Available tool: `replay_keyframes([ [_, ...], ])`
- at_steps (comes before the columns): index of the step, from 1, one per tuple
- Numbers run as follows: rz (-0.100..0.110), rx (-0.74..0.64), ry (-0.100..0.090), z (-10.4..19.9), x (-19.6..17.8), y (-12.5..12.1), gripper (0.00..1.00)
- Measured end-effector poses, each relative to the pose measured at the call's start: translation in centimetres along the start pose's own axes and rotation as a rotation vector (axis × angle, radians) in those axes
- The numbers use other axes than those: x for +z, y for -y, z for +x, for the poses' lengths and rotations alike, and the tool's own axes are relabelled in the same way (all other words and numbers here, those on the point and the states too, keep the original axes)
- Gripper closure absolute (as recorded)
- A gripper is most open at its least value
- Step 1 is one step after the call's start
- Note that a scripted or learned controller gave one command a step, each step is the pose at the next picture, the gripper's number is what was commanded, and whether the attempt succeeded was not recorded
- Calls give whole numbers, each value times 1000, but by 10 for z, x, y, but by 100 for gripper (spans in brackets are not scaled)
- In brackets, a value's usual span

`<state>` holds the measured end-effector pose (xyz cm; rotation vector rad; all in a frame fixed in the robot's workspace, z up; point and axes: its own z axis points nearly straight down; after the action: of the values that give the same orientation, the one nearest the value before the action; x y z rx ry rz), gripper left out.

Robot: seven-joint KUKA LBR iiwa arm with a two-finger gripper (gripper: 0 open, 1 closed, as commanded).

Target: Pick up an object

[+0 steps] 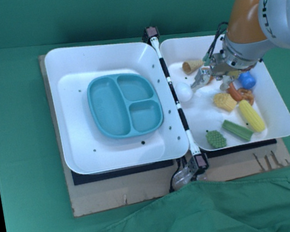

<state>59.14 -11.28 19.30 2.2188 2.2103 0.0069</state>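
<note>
Grey and orange, the arm (265, 8) reaches in from the right and bends down over the far part of the right bin (280, 127). Its gripper (205, 77) hangs low over the bin's far-left area, pointing left toward the divider rail (173, 94) between the two bins. Whether the gripper is spread or closed cannot be told at this size, and nothing can be seen caught in it.

Just beside the gripper on its far side lies a tan cone (192, 66). Just left of the gripper and slightly nearer, a white rounded object (184, 92) rests against the bin's left wall. Right of the gripper, partly under the wrist, sits a blue ball (247, 80), with an orange-red piece (239, 94) touching it on the near side. A small yellow corn piece (224, 102) lies near these, and a longer yellow corn cob (251, 115) lies nearer and to the right. Alongside the cob's left is a green stick-shaped vegetable (237, 130), and left of that a dark green knobbly piece (215, 139), close to the near wall.

Well apart, the left bin (70, 70) bears a teal divided plate (125, 105) lying flat at its middle. Both bins stand on cardboard (120, 197) over green cloth (25, 161).
</note>
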Motion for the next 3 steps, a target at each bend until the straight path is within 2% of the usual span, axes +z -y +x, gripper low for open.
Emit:
replay_keyframes([
  [1,-4,3,5,-79,-43,-59,0],
  [3,4,0,1,-75,-40,-57,0],
])
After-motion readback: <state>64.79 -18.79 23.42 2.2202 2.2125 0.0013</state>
